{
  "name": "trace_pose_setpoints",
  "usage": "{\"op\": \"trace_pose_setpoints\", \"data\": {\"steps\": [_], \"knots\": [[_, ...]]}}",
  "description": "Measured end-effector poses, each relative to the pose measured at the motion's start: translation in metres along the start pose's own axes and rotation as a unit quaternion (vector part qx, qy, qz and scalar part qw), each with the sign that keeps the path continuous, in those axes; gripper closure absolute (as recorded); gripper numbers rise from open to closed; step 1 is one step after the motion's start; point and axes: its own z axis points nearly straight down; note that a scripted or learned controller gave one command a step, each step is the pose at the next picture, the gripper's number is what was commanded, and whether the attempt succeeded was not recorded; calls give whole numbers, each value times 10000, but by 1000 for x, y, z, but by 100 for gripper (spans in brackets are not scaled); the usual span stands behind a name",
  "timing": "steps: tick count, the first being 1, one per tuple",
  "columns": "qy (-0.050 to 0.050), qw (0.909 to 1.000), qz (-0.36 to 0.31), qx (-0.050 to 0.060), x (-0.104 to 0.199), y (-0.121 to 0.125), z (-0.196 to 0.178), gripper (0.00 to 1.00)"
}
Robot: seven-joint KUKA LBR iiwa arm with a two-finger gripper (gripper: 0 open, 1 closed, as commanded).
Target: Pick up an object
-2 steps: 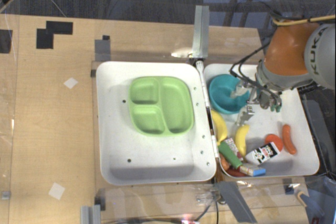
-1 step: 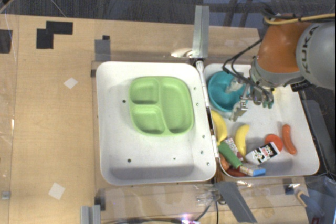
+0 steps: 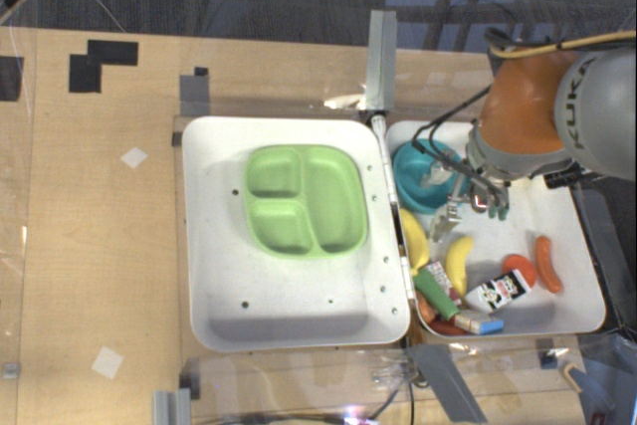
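A green tray (image 3: 303, 198) is lying in the left bin (image 3: 214, 314). The gripper (image 3: 466, 205) is hovering above a banana (image 3: 457, 263) in the right bin (image 3: 582, 309), holding nothing. Crowded toys could be making the fingers slip.

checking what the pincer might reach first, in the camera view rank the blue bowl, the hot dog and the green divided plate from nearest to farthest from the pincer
1. Blue bowl, just left of the pincer in the right bin.
2. Hot dog, lower right of it, near that bin's right wall.
3. Green divided plate, far left, in the middle of the left bin.
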Motion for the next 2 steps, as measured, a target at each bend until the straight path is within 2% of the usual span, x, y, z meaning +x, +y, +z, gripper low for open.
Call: {"op": "trace_pose_setpoints", "data": {"steps": [1,2], "knots": [[-10,10000,-87,-1,81,-11,-2,0],[16,9999,114,-3,10,-16,-39,0]]}}
